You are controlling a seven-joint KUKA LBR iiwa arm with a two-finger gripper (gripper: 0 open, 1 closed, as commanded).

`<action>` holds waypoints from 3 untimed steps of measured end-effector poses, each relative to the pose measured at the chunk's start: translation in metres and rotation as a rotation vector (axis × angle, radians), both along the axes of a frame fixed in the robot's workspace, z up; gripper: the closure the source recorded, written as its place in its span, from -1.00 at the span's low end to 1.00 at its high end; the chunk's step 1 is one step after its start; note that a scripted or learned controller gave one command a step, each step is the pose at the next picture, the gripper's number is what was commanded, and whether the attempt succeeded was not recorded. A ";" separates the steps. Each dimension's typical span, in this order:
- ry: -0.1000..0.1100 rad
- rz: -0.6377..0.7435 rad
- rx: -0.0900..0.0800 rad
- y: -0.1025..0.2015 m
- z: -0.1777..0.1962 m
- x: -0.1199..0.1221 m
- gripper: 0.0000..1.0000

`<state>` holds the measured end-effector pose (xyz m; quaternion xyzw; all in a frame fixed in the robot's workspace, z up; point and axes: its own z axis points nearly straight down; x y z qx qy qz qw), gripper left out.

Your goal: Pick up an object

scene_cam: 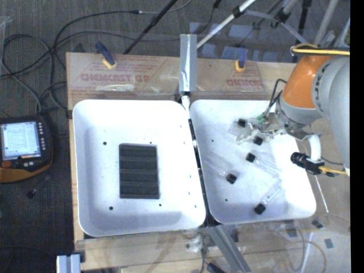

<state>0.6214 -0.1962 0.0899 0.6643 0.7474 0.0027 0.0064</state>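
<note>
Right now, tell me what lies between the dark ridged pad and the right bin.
In the camera view, bare white floor of the left bin, then the two bins' touching rims, separate the dark ridged pad from the right bin.

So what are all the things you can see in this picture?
White bins: two, side by side on the bench.
Ridged tray: one, black, lying flat in the middle of the left bin.
Clear little tubes with black caps: about five black caps, scattered in the right bin; the clear parts are hard to make out.
Clamps: two, blue and yellow, on the bench's far edge.
Handheld screen: one, black and orange, on the floor to the left of the bench.
Cables: several, black, on the floor behind the bench.
Robot arm: one, grey with an orange band, reaching in from the right.
Gripper: one, low over the far part of the right bin, near two caps.
</note>
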 end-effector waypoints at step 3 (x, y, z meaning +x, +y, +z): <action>0.000 0.055 -0.002 0.000 0.001 -0.046 -1.00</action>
